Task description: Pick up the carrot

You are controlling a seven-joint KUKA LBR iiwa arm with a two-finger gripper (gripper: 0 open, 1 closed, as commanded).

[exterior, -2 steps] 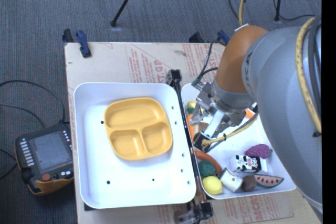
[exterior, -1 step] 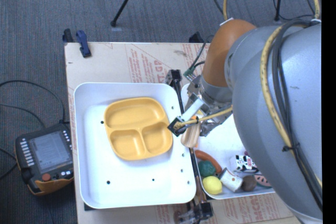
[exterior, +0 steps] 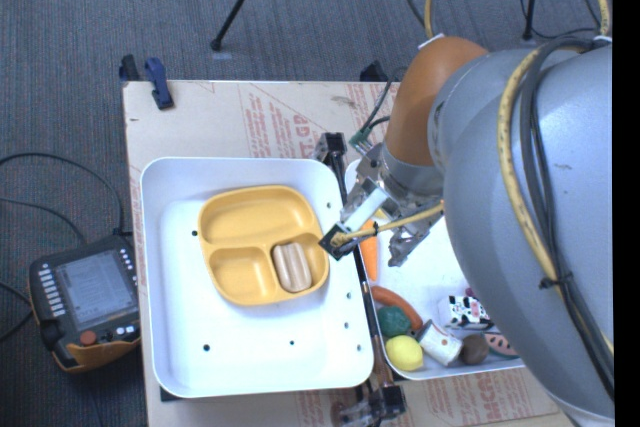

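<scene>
Reaching in from the right, the grey arm [exterior: 520,215], orange-banded above the wrist, hangs over the right-hand shallow white bin [exterior: 440,370], and its two-finger gripper [exterior: 408,250] sits low near that bin's left wall. The fingers [exterior: 396,253] stand apart, with pale bin floor showing in the gap and nothing held between them.

The slim orange carrot [exterior: 370,260] lies in the right-hand bin close along its left wall, running lengthwise with it, just beside the gripper and outside the gap (whether a finger touches it is too fine to tell). Nearer the camera in the same bin, a reddish-orange curved piece [exterior: 385,297] lies just past the carrot's end, with a dark green rounded thing [exterior: 394,319] against it. A yellow lemon-shaped fruit [exterior: 404,352] sits just beyond these, beside a small white cylinder [exterior: 438,345] and a brown rounded lump [exterior: 473,349]. A black-and-white toy [exterior: 465,310] shows at the edge of the arm, which hides much of this bin.

The left-hand shallow white bin [exterior: 250,350] holds a yellow plastic divided plate [exterior: 250,210]. A tan oblong bun-like piece [exterior: 292,267] lies in the plate's small compartment nearest the gripper.

Both bins rest on a pale bench board with red print [exterior: 250,110], and a blue clamp [exterior: 157,83] grips its far left corner. A grey handheld control pendant [exterior: 88,300] lies on the dark carpet to the left.
</scene>
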